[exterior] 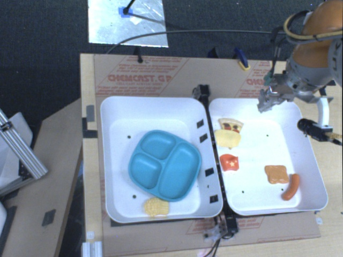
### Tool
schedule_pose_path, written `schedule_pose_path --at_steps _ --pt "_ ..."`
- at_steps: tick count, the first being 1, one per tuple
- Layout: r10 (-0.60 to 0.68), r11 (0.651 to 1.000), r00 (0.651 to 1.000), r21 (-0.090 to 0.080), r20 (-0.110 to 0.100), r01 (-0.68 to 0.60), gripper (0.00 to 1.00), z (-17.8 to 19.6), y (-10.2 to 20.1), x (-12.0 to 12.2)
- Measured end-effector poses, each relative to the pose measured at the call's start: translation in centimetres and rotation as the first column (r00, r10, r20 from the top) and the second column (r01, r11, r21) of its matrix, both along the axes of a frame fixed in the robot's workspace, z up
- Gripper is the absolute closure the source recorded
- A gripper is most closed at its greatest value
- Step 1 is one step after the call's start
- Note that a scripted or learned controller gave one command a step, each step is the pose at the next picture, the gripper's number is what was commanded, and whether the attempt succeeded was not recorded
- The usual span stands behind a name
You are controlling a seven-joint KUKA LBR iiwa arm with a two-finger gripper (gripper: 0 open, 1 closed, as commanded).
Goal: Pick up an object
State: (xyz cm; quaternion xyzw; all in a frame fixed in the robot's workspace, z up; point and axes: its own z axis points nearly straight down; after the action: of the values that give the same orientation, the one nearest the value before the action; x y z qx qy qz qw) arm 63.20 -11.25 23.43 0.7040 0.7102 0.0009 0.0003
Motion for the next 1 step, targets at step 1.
schedule_pose_path --at_steps 1 --pt "0.001 1.0 1.0 0.001 -0.001 -0.001 1.0 -1.08 5.61 -0.09"
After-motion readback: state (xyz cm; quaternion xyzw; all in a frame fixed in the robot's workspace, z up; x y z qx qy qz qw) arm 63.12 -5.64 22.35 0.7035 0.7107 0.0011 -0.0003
